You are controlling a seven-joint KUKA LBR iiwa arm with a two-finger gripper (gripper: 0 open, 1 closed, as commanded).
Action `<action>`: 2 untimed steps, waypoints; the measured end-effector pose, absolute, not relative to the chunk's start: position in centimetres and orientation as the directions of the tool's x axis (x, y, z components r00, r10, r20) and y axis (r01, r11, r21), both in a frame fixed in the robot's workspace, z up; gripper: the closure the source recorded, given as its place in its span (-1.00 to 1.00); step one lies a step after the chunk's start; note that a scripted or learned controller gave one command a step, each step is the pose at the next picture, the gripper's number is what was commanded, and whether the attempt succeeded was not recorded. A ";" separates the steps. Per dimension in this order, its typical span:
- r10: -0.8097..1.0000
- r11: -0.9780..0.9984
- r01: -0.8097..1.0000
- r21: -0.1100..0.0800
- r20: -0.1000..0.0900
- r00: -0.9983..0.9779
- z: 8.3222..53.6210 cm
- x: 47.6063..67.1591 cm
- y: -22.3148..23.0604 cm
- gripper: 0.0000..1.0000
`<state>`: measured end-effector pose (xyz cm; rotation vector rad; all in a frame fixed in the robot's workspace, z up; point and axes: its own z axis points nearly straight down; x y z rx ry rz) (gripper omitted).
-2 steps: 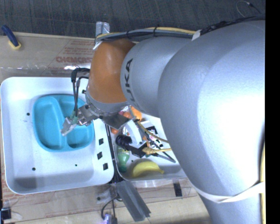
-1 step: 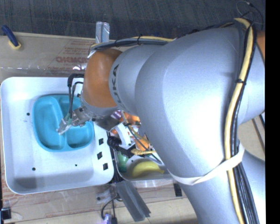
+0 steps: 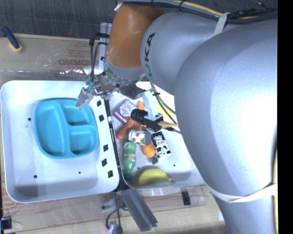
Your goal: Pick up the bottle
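Gripper [image 3: 84, 99] hovers at the blue tray's [image 3: 66, 128] upper right corner, and whether it's open or closed can't be told.

The green bottle [image 3: 129, 156] lies right of the tray, across the divider, just above the banana [image 3: 150, 175]. Also right of the tray: a purple packet [image 3: 125, 109], its print too small to read. "KUKA" lettering runs up the arm [image 3: 150, 48].

The desk [image 3: 34, 57] is brown, with a clear plastic sheet [image 3: 63, 57] over its far part. Two white bins lie on it side by side: the left bin [image 3: 14, 130] and the right bin [image 3: 183, 167]. A blue clip [image 3: 10, 38] sits at the desk's far left corner.
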<state>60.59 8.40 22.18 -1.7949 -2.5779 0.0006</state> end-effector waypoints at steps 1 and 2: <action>0.902 0.432 0.902 -0.004 0.002 -0.432 19.1 51.0 2.0 -1.00; 0.878 0.478 0.878 -0.004 0.002 -0.478 19.1 47.6 0.0 -1.00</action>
